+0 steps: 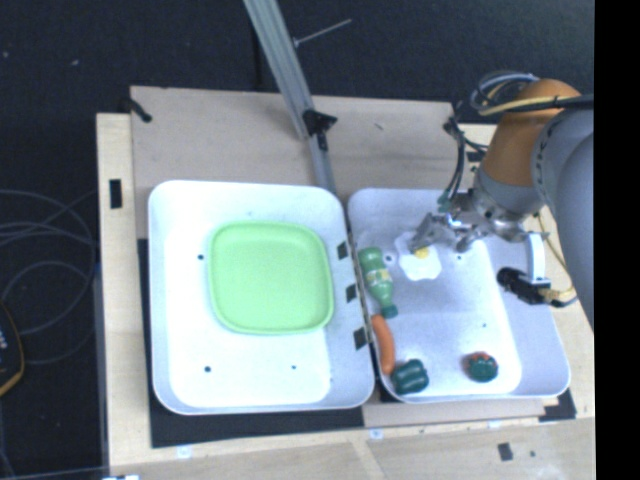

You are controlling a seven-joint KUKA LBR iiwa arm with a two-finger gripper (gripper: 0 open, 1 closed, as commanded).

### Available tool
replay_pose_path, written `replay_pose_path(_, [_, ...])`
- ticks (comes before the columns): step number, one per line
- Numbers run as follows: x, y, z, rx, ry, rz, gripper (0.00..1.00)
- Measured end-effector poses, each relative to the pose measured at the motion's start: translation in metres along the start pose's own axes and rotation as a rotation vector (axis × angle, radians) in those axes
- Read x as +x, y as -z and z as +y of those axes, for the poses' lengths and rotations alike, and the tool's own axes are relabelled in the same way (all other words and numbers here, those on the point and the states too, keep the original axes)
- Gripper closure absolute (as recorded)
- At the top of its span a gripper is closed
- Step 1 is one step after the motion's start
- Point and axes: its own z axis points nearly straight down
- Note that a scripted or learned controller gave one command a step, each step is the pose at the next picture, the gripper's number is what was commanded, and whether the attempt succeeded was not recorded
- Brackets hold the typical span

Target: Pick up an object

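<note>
The object nearest to me was the fried egg toy, white with a yellow middle, lying flat in the right bin, in its upper part. My pincer hung just above it, at the egg's upper edge, and the view did not let me tell whether it was spread or pressed together; nothing could be seen pinched in it. I judged that I was at the approach step, with the grasp not yet made. The next move called for going down straight on the egg and closing on its thin rim, which is difficult for so flat a thing. Along the bin's left wall lay a green bottle and under it a carrot; they were near the egg but apart from it. A dark green piece and a round green-red toy were well apart, at the lower edge. The left bin held a green plate.
</note>
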Motion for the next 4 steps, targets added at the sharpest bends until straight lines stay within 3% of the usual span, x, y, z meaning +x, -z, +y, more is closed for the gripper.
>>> replay_pose_path(1, [-0.001,0.011,0.001,-0.002,0.000,-0.001,1.00])
replay_pose_path(3, [-0.008,0.115,0.017,-0.004,0.000,-0.001,1.00])
replay_pose_path(4, [-0.009,0.114,0.017,0.001,0.000,-0.001,1.00])
